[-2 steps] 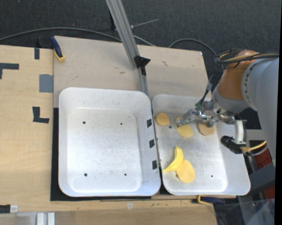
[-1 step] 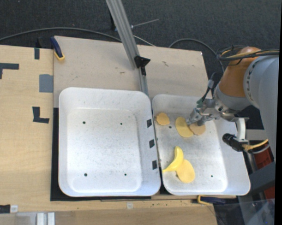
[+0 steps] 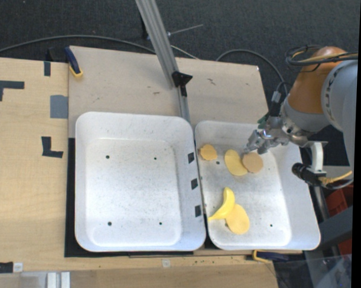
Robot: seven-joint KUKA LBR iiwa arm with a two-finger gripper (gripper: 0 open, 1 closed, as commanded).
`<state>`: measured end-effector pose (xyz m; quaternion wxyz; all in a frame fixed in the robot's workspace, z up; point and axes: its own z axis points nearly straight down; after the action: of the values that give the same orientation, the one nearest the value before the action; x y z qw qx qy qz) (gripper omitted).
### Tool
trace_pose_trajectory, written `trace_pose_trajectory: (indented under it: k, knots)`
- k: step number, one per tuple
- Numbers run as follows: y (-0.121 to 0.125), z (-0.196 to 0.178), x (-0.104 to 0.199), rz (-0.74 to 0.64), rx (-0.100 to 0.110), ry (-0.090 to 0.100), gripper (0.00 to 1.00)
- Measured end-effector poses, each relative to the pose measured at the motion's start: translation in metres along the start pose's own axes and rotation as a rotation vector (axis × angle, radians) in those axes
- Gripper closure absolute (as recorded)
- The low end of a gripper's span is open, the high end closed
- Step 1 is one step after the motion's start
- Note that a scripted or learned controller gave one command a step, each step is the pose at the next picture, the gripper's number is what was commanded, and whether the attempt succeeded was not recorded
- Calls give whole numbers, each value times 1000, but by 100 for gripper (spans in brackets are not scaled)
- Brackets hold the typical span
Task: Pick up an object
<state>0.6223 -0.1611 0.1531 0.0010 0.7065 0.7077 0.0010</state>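
Left bin point(image 3: 97, 167): nothing in it for you to take hold of. Bare speckled floor, so work in the other one.

Right bin point(image 3: 295, 233), going left to right: a small yellow disc point(image 3: 208, 152) near the dividing wall, a larger yellow disc point(image 3: 235, 162) overlapped at its right edge by a tan disc point(image 3: 254, 164), and lower down a yellow banana-shaped piece point(image 3: 224, 204) touching another yellow disc point(image 3: 239, 220).

The gripper point(image 3: 254, 146) sits just above the tan disc, apparently touching it. You cannot tell from this angle whether it is parted or closed, and nothing shows as held.

Handling, as a judgement: these look like light, stiff plastic play food, smooth and likely slippery. The discs lie flat and thin, so you get little edge to pinch; take them across the rim. The banana piece stands taller and offers the better hold across its curved body.

In the way: the overlapping pair may shift together, and the bin's back wall is close to the gripper.
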Motion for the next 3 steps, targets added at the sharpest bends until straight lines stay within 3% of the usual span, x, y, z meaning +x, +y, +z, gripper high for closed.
trace_pose_trajectory:
  k: [2, 3]
  knots:
    - [11, -79, -1, 0, 0, 0, 100]
    - [-9, -86, 56, -4, 4, 2, 100]
